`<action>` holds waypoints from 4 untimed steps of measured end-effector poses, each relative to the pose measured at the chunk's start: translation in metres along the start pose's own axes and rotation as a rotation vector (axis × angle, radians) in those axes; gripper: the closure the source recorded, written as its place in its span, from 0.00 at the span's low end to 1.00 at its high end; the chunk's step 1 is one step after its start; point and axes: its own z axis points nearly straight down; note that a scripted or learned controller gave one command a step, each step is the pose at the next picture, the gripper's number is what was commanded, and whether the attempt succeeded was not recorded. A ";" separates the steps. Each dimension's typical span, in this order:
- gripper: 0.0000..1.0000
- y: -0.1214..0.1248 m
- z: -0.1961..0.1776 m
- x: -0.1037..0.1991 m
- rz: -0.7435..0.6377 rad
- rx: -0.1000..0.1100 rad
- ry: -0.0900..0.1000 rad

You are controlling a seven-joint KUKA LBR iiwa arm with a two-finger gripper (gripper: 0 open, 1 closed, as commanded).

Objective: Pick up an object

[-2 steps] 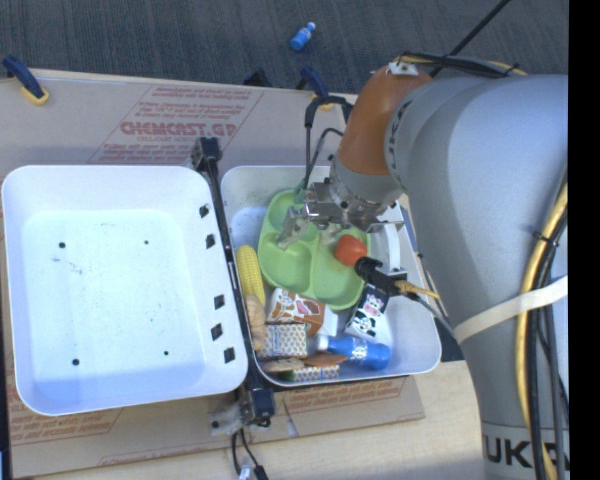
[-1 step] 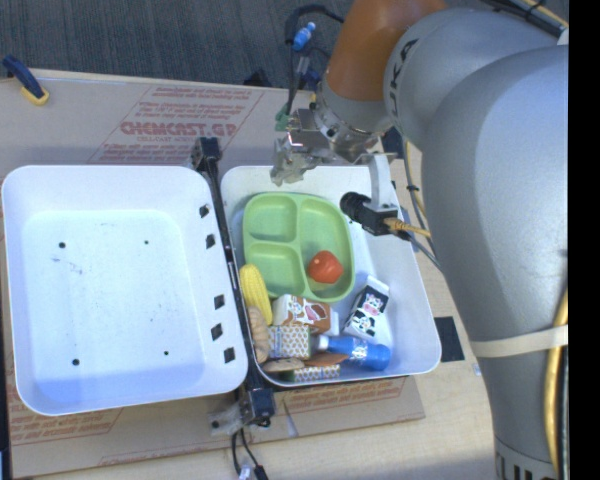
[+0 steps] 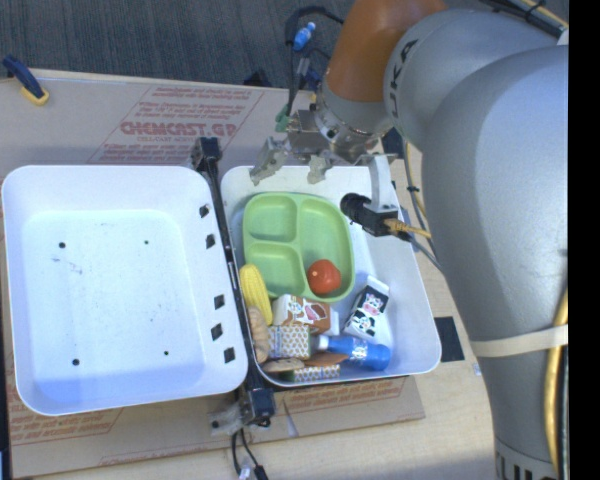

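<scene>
Camera view: arm (image 3: 480, 168) looms over the right bin (image 3: 420, 318); left bin (image 3: 110, 288) beside it; green tray (image 3: 280, 233) inside, holding a tomato (image 3: 324, 276); gripper (image 3: 290, 168) above the tray's far edge, fingers spread wide, gripping nothing; corn (image 3: 256, 293) and carton (image 3: 367, 312) near the tray.

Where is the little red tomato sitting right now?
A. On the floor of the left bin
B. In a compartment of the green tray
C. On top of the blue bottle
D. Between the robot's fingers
B: the tomato rests in the lower right compartment of the green tray, which lies in the right bin.
</scene>
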 end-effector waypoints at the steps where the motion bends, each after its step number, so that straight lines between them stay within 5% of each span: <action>1: 0.00 -0.047 0.070 -0.040 0.001 0.004 -0.001; 2: 0.00 -0.051 0.115 -0.091 0.002 -0.009 -0.002; 3: 0.00 -0.079 0.128 -0.092 0.000 0.001 0.000; 4: 1.00 -0.077 0.116 -0.091 -0.003 -0.002 0.002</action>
